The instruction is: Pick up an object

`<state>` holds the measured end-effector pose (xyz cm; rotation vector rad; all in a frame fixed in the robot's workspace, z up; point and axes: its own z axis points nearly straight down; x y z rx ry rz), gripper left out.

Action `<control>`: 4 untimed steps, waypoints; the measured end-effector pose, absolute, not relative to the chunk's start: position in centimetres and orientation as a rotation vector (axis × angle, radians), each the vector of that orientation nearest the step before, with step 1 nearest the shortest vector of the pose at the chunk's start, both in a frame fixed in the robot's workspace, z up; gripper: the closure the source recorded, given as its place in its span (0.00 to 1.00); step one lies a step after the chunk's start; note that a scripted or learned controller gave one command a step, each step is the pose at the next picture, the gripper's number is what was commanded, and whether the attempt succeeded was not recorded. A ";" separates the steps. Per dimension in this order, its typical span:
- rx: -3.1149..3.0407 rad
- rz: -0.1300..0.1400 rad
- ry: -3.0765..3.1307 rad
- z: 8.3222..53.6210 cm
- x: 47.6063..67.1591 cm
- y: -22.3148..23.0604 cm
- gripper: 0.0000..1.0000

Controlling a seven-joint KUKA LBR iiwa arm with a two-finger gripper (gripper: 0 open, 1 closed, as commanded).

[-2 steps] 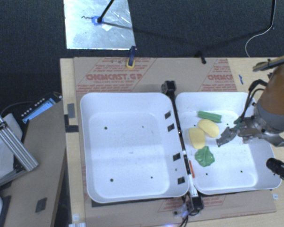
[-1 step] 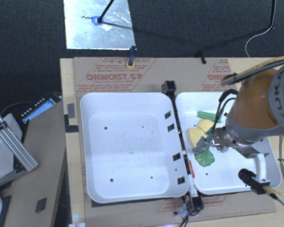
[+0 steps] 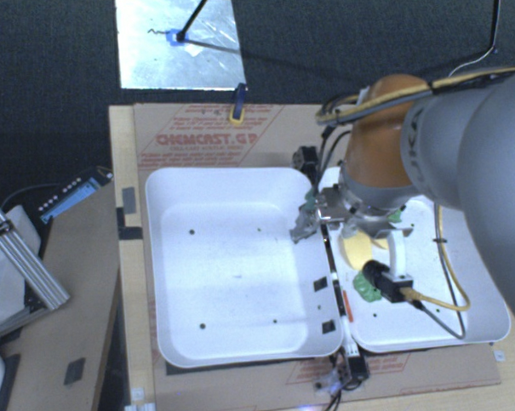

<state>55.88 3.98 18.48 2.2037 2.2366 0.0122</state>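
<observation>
A pale yellow object (image 3: 355, 249) and a green object (image 3: 366, 287) lie in the right bin (image 3: 467, 326), near its left wall. The gripper (image 3: 308, 222) hangs over the divide between the bins; how it stands I cannot tell. The left bin (image 3: 235, 269) sits on brown cardboard (image 3: 208, 136) printed "CHEMCAST GP" in red. Dark carpet (image 3: 48, 82) surrounds the bench.

Red block lettering stands on the brown cardboard sheet (image 3: 207, 134) that lies under the two bins, along the bench's far edge. It reads roughly "CHEMCAST GP", though the letters are blurred and the reading is uncertain. More red print runs along the same sheet at the bench's near edge, too small and smeared to read.
</observation>
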 end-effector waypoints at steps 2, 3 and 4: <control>2.214 -0.004 2.235 17.8 53.4 9.3 0.00; 2.216 -0.002 2.230 7.9 54.0 12.8 0.00; 2.219 0.002 2.224 9.5 54.2 12.6 1.00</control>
